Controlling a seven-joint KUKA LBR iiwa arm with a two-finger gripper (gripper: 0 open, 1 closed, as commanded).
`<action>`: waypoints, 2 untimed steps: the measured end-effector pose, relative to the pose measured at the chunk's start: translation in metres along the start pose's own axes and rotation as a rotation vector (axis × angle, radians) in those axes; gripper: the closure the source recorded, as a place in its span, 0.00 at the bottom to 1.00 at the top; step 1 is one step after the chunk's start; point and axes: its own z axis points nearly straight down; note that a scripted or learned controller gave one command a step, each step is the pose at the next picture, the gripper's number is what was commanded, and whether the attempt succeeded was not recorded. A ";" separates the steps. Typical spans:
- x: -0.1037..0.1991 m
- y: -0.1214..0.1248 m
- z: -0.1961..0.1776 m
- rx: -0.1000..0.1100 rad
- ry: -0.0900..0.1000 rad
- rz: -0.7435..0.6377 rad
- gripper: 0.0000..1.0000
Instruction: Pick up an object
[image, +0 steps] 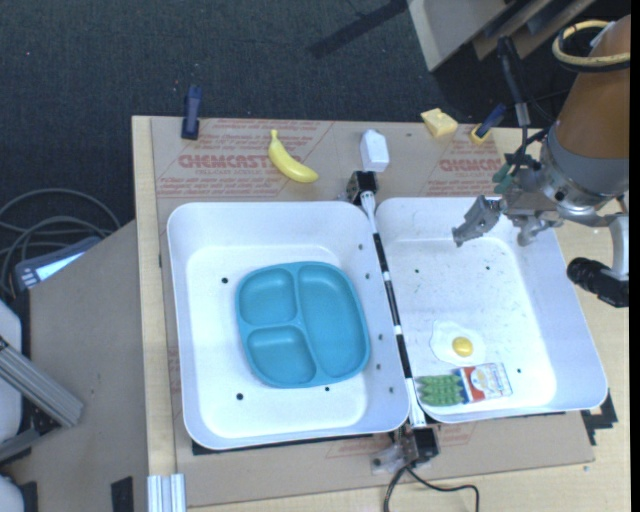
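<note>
A toy fried egg (455, 346) lies in the right bin (560, 300), near its front. Just in front of it a flat printed card or packet (463, 386) with green and red pictures rests against the bin's front wall. My gripper (497, 226) hangs over the back of the right bin, well behind the egg. Its two fingers (470, 228) are spread apart and hold nothing. In the left bin (200, 260) sits a blue divided plate (300, 322).
On the board behind the bins lie a toy banana (289, 160), a white block (375, 150), a yellow cheese wedge (438, 123) and a blue clip (191, 109). A black divider strip (386, 290) runs between the bins. Cables lie on the floor at the left.
</note>
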 end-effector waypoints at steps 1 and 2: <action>-0.032 0.011 0.010 -0.002 -0.001 0.001 0.00; -0.019 -0.050 0.089 0.001 0.000 0.001 0.00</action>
